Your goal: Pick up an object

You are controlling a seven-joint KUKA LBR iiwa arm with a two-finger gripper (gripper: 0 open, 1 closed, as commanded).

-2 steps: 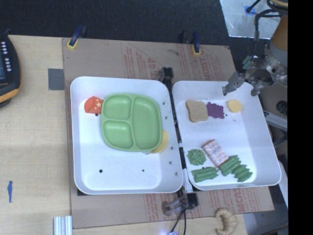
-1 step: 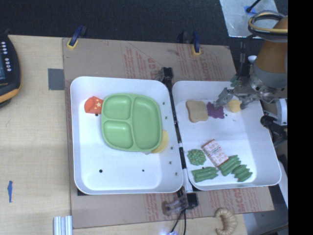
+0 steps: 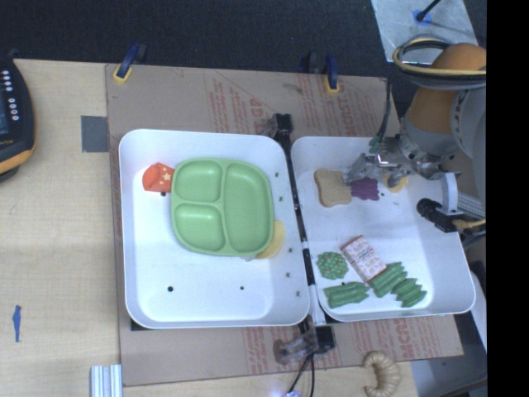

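Two white bins sit side by side on a sheet of cardboard (image 3: 207, 98) laid on the table (image 3: 58, 246). I take the green divided plate (image 3: 221, 206) as the landmark; it lies in the left bin (image 3: 149, 279), towards that bin's far half. Touching the plate's left edge is a small red piece with a yellow star (image 3: 157, 177). A pale yellow piece (image 3: 275, 240) peeks out from under the plate's near right corner.

Right of the plate, across the seam between the bins, lies the right bin (image 3: 446, 279). Nearest the plate in it is a tan slice of toast (image 3: 331, 188), and just beyond that a purple thing (image 3: 364, 190), the toast's right edge close against it. The arm (image 3: 438, 106) reaches in from the far right, and its gripper (image 3: 376, 165) hangs right over the purple thing. How far apart the jaws stand cannot be told from here, nor whether they have hold of anything.

Nearer the front of the right bin, well right of the plate, sit a round green vegetable (image 3: 332, 265), a red and white packet (image 3: 364, 258), and two bunches of green beans (image 3: 345, 294) (image 3: 398, 283).
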